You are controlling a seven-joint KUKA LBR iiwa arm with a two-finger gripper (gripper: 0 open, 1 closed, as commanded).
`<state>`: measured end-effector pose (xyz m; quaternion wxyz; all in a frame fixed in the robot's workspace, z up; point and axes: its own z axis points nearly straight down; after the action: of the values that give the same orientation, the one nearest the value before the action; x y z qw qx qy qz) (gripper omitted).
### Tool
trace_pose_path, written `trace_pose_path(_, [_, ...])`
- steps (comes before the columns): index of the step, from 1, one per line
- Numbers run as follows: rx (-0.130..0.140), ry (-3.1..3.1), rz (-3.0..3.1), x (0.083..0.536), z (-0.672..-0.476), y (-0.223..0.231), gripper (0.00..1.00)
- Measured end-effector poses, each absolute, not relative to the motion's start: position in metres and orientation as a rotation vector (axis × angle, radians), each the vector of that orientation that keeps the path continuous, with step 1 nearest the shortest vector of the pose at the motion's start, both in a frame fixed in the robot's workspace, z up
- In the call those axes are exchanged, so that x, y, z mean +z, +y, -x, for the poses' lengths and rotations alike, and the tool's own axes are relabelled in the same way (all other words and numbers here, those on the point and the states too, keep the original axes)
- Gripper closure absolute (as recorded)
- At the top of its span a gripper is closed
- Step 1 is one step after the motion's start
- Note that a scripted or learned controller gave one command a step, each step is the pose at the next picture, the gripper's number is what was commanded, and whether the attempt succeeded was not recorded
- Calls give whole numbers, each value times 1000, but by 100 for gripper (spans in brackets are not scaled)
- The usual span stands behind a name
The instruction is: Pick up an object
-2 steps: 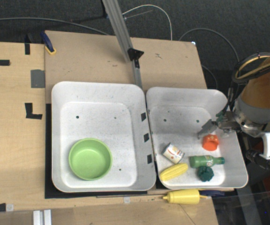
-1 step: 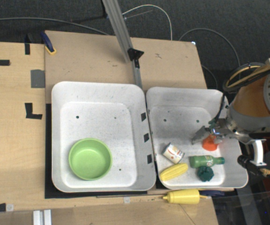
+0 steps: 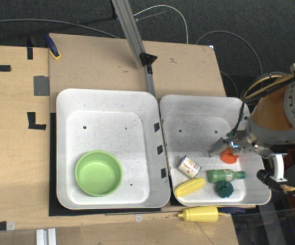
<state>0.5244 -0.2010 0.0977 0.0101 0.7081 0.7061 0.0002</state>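
Two white bins sit on a tan bench. Near the right bin's (image 3: pixel 203 106) right wall, the gripper (image 3: pixel 228 146) hovers beside a small orange piece (image 3: pixel 229 157); its grip is unclear.

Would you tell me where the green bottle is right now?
The green bottle lies in the right bin, near its front right corner, between the orange piece and the dark green ball.
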Motion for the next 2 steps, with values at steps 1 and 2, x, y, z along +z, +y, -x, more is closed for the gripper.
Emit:
trace_pose_path(1, [7, 2204, -2206, 110, -526, -200, 100])
trace_pose_path(2, [2, 2220, -2216, 166, -536, -205, 100])
